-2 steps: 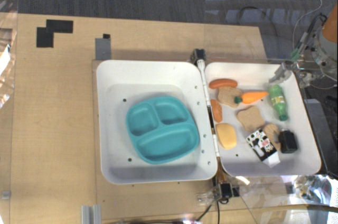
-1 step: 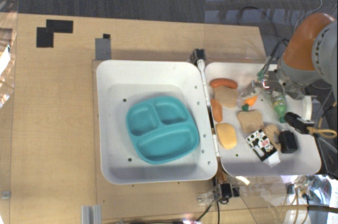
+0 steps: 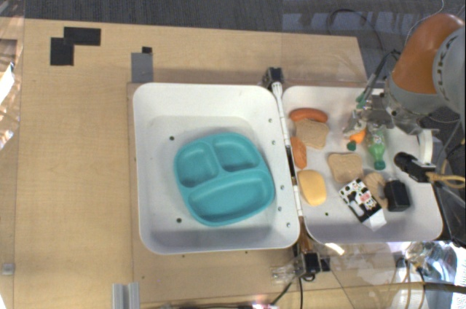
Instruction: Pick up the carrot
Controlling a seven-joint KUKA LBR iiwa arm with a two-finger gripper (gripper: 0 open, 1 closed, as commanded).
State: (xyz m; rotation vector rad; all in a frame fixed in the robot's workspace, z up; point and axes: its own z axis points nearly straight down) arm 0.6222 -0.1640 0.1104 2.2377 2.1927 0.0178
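right bin (image 3: 342, 226): is sitting with its near rim closest to the camera and is holding the green bottle (image 3: 376, 149), the mark for every place below
cow-print carton (image 3: 359, 198): is lying nearer than the green bottle, a little toward the view's left of it
yellow-orange lump (image 3: 313, 187): is lying nearer than the green bottle and well apart from it toward the view's left
tan chunk (image 3: 376, 182): is lying just on the near side of the green bottle, touching the cow-print carton
teal plate (image 3: 224, 178): is resting in the left bin (image 3: 156, 154), far toward the view's left of the green bottle
flat tan slice (image 3: 344, 167): is lying near the green bottle, on its near-left side
orange stick (image 3: 298, 151): is lying about level with the green bottle, against the bin wall on the plate's side
carrot (image 3: 355, 136): is sitting just beside the green bottle on the view's left and slightly farther, its green end pointing nearward
bread slice (image 3: 312, 133): is lying farther than the green bottle, well toward the view's left
sausage (image 3: 309, 114): is lying beyond the bread slice, farther again from the green bottle
gripper (image 3: 362, 122): is hovering just beyond the green bottle, right over the carrot's far end; whether it is wide, narrow or gripping the carrot cannot be told
arm (image 3: 429, 52): is reaching in from the view's right, its orange band lying far beyond the green bottle
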